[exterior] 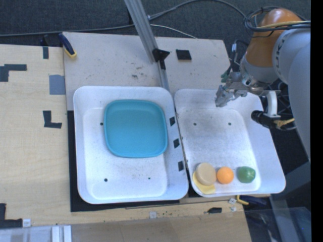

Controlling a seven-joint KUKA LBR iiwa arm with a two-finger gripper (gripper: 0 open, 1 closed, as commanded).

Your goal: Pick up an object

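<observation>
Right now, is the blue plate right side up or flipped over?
Right side up: the blue plate lies flat in the left bin, its raised rim framing a recessed centre that faces the camera.

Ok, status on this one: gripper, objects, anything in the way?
Gripper over right bin's far edge, nothing seen in it. Tan piece, orange ball, green ball along near edge. Path unobstructed. Blue plate in left bin.

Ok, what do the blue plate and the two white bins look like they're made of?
The blue plate looks like moulded plastic: uniform turquoise, rounded corners, soft sheen. The left bin and right bin also look plastic, matte white with rounded rims and dark scuff speckles. Painted metal can't be ruled out.
</observation>
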